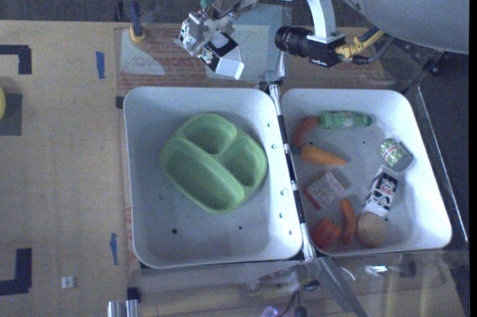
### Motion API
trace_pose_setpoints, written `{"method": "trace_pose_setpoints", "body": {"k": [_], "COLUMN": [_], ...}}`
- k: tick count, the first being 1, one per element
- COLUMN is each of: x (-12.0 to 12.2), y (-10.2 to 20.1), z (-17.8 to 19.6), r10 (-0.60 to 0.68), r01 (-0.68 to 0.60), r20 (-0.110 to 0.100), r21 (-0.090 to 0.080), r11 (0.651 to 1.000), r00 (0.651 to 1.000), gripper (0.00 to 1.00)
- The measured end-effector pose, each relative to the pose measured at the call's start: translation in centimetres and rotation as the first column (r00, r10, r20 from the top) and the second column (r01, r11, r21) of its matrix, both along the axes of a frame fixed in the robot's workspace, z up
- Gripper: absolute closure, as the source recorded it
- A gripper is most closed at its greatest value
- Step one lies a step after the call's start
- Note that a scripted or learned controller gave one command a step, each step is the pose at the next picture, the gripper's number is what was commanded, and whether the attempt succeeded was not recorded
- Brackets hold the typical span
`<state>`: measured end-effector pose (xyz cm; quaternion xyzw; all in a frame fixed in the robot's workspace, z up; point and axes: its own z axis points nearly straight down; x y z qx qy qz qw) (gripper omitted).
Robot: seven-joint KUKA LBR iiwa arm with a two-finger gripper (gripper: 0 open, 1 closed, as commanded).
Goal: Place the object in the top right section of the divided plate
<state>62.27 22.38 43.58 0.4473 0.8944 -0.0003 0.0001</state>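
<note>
Two bins: your claw (pixel 211 47), grip state unclear, hangs above the plate (pixel 214 160); centre over its top-right section before lowering.

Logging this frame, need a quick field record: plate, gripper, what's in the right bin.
plate: green divided plate, in left bin, nothing in its sections
gripper: gripper above the bench behind left bin, away from plate
right bin: green bottle, carrot, small can, milk carton, other small items
task status: not yet placed
</note>
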Motion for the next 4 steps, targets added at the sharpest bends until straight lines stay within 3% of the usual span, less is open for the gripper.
{"method": "trace_pose_setpoints", "body": {"k": [1, 2, 4], "x": [4.4, 1.8, -4.2], "y": [-1.0, -1.8, -12.2], "z": [0.0, -15.9, -15.9], "r10": [0.136, 0.046, 0.040], "r01": [-0.136, -0.046, -0.040], "r20": [0.007, 0.001, 0.001], "r21": [0.001, 0.001, 0.001], "r11": [0.991, 0.999, 0.999], "r00": [0.991, 0.999, 0.999], "gripper": [1.00, 1.00, 1.00]}}
